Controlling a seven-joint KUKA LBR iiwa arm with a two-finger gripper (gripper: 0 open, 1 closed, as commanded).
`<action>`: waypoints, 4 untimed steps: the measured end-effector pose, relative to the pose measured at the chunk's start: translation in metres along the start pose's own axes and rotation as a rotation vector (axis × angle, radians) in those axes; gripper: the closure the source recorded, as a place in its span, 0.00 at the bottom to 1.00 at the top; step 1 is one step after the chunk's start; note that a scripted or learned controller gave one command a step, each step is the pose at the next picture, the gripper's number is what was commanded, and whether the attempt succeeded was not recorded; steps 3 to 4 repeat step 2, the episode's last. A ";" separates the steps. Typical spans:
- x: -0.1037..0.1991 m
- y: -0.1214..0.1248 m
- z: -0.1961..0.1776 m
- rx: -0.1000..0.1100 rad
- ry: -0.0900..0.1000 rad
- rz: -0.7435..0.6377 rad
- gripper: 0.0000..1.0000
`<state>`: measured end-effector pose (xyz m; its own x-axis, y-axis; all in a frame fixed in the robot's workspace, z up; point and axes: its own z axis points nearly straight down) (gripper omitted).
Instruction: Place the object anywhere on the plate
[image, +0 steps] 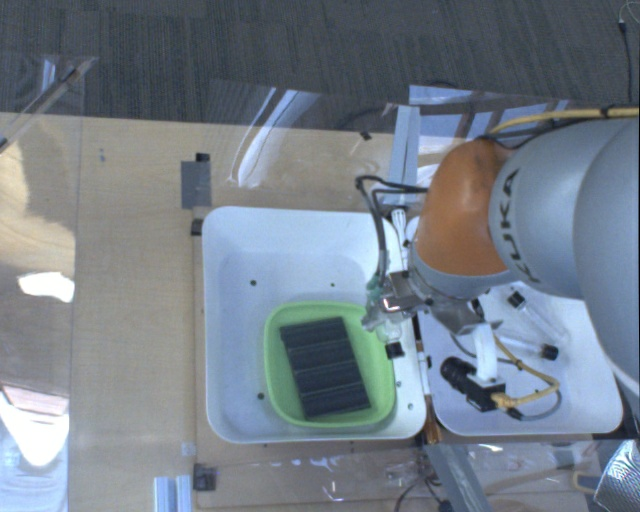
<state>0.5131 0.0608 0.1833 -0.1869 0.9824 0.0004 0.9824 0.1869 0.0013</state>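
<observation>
Progress: the dark ridged block (323, 368) already lies flat on the green plate (278, 392), so by these pictures the placing looks done; what is left, I judge, is only for the arm to draw clear
Block: a dark grey slab with crosswise ribs, lying slantwise across the middle of the plate, its long side running from upper left to lower right, fully inside the plate's rim
Plate: a green, rounded-square dish in the lower right part of the left bin (232, 300), its right rim close against that bin's right wall
Hand: the hand (385, 318) shows under the orange band of the arm (460, 225), over the plate's upper right corner by the wall between the two bins; it is a small cluster of pale and dark parts, and I cannot tell whether it is spread or pressed together
Block to hand: the block lies just to the lower left of the hand, near it but apart; nothing of the block shows inside the hand, so I judge it released
Right bin: the right bin (590, 400) sits just beside the left one, largely covered by the arm, with cables and small dark fittings of the arm showing above it
Counter: the pale wooden counter (120, 300) carries both bins
Risk: a judgement only, the hand so near the plate's rim could nudge the plate when it moves off
</observation>
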 end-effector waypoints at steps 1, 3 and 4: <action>0.000 0.000 0.000 0.000 0.000 0.001 0.00; 0.000 0.003 -0.040 -0.002 -0.001 0.084 0.00; 0.000 0.003 -0.040 -0.002 -0.001 0.084 0.00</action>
